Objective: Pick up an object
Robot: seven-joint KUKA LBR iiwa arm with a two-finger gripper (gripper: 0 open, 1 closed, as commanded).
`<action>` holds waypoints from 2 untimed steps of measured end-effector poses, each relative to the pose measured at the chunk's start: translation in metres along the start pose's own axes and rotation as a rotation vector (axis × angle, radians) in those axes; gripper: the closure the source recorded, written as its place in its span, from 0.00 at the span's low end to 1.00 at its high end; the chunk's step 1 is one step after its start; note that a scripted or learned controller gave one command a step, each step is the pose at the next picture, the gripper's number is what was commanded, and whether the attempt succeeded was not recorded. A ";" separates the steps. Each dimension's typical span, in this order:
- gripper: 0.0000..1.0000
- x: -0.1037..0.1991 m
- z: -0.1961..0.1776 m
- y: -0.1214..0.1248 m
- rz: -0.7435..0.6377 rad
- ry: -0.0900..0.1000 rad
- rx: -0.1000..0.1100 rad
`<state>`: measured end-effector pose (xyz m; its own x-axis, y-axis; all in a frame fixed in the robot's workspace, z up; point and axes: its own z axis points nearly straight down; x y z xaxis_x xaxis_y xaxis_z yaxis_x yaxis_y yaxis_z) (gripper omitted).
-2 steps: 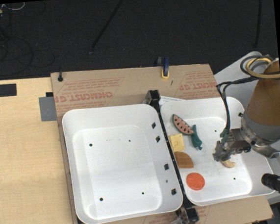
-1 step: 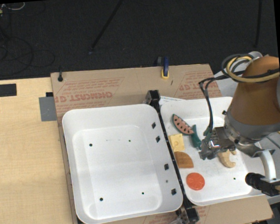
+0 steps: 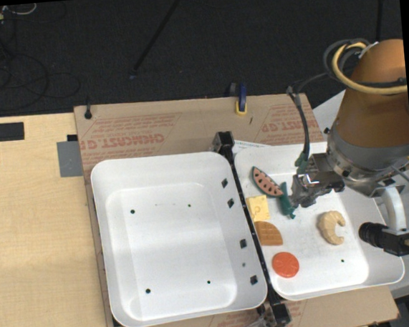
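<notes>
My gripper point(image 3: 292, 202) hangs low over the middle of the right bin point(image 3: 359, 274), its teal fingertips close above the floor. Just left of it lie a yellow block point(image 3: 258, 207) and a watermelon slice point(image 3: 267, 181). A brown toast-like piece point(image 3: 269, 233) and a red disc point(image 3: 285, 265) lie further toward the front, and a tan croissant point(image 3: 332, 227) lies to the gripper's right. I see no object between the fingers; the gap between them is too small to make out.
The left bin point(image 3: 108, 204) sits beside the right one, joined by a black clamp strip point(image 3: 242, 220). Both rest on a cardboard sheet point(image 3: 151, 128). The arm's grey and orange body point(image 3: 372, 114) looms over the right bin's right side.
</notes>
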<state>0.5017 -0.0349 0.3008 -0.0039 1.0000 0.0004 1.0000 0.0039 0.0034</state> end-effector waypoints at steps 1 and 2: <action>1.00 0.047 -0.093 -0.008 -0.003 0.002 -0.004; 1.00 0.107 -0.131 -0.004 -0.003 0.001 0.002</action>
<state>0.4968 0.0725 0.4321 -0.0067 1.0000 0.0011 1.0000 0.0066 0.0015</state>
